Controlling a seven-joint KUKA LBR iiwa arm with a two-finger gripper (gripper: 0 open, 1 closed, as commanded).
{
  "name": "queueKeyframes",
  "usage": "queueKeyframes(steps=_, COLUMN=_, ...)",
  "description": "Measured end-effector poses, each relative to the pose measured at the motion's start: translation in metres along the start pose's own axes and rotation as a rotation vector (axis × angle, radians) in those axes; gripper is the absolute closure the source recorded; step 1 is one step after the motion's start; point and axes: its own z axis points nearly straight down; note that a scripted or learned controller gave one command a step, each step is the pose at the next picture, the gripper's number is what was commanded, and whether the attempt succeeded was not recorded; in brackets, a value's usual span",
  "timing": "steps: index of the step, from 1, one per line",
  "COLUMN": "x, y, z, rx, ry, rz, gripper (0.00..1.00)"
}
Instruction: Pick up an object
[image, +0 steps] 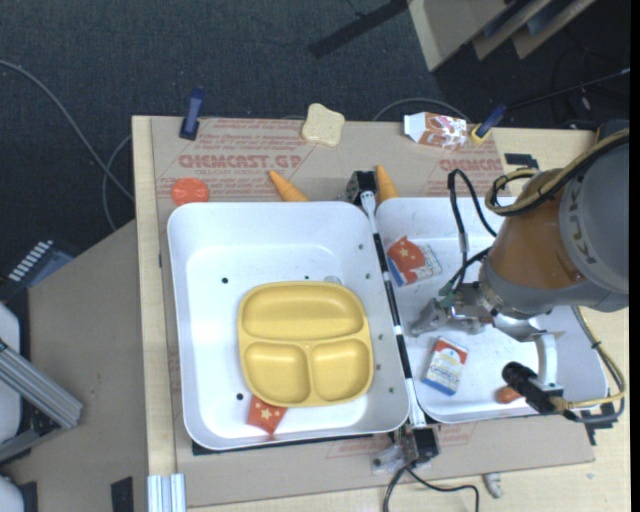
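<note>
Over the right bin (590, 385), gripper (440, 312) hovers between two small cartons (412, 260) (446, 365) (grip state cannot be told), touching neither; approach step, next move requires descending onto one.

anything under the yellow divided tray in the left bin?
A small red packet pokes out from under the front-left corner of the yellow three-compartment plastic tray in the left white bin. How far it extends underneath, and anything else beneath the tray, is covered.
</note>
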Motion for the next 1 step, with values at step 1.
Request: queueKeyframes(steps=1, x=-0.0024, y=0.1207, z=-0.001, rx=-0.002, ry=-0.001, rz=-0.001, gripper=0.0)
